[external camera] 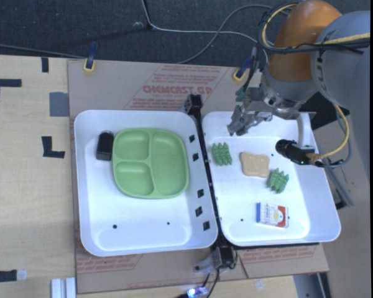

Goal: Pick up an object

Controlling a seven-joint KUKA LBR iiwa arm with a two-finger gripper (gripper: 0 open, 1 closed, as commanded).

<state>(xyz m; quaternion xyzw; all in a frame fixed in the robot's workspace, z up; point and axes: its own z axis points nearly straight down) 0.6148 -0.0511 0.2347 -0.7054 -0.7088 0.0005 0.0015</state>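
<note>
In the right bin lie a green ridged piece, a tan toast-shaped slice, a second green ridged piece and a small red, white and blue carton. My gripper hangs over the bin's far left corner, above and slightly right of the first green piece. Nothing shows between its fingers.
The left bin holds a green divided plate and a small black block at the plate's left. A black divider strip runs between the bins. A black cylinder juts over the right bin's right side.
</note>
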